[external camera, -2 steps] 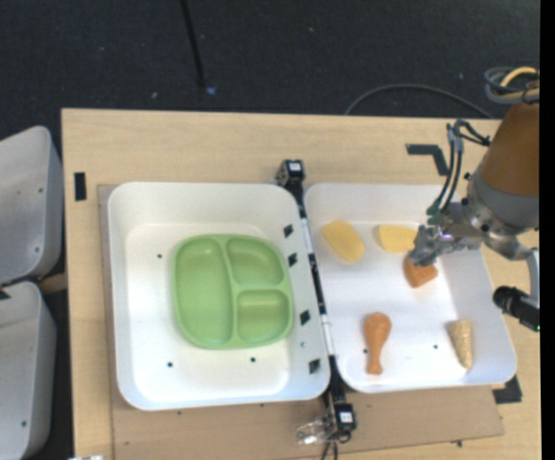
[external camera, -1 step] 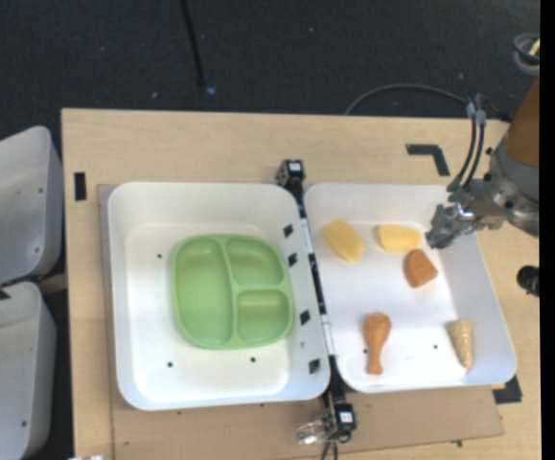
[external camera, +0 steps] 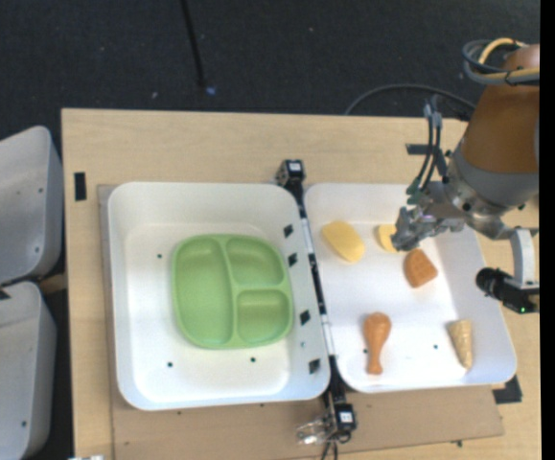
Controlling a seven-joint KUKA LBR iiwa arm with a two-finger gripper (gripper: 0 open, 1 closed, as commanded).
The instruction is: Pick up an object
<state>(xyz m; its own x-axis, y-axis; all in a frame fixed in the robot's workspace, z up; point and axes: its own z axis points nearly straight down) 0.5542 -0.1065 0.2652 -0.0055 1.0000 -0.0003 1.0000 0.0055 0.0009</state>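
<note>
Hovering gripper: the gripper [external camera: 409, 230] is being held low over the right bin [external camera: 349, 372], toward its 12 o'clock edge; whether it is wide or narrow cannot be told.
Arm: the grey arm with the orange band [external camera: 502, 127] is being reached in from 3 o'clock.
Yellow piece: a small yellow piece [external camera: 385, 236] is lying just at 9 o'clock of the gripper, partly hidden by it.
Orange-brown lump: a lump [external camera: 420, 268] is lying just at 5 o'clock of the gripper.
Yellow oval: an oval item [external camera: 343, 241] is lying at 9 o'clock, near the bin divider.
Drumstick: a drumstick shape [external camera: 377, 339] is lying toward 6 o'clock.
Cone: a pale cone [external camera: 462, 341] is lying at 5 o'clock.
Left bin: the left bin [external camera: 133, 372] is being occupied by a green divided plate [external camera: 230, 290].
</note>
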